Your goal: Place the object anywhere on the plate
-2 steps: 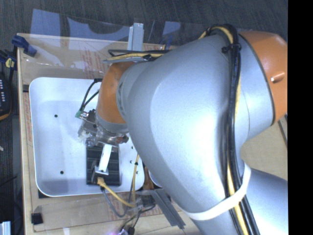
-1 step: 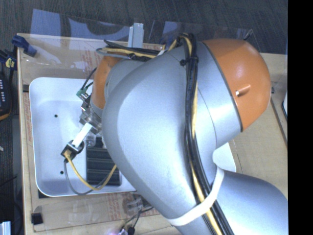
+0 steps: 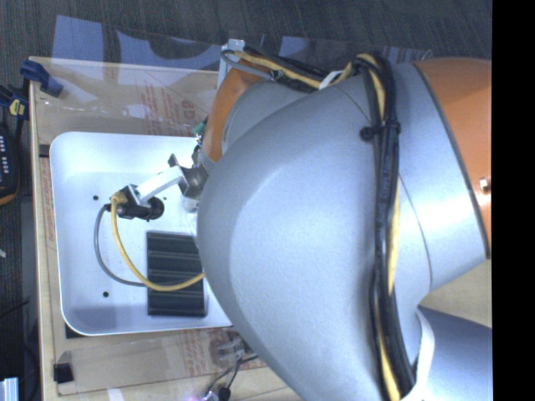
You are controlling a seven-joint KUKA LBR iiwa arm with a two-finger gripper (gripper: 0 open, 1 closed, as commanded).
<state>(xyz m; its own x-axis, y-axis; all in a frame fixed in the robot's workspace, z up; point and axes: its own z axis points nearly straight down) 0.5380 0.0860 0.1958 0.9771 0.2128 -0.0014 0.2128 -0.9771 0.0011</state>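
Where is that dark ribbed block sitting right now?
The dark ribbed block lies in the white bin on the camera view's left, near its lower wall, beside the yellow cable and just left of the grey arm.

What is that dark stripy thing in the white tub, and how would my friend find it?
Look at the white bin left of the big grey robot arm. Near the bin's lower edge lies a dark ribbed rectangular block, flat on the floor. A yellow cable loops across it, but only the block is black, flat and ridged.
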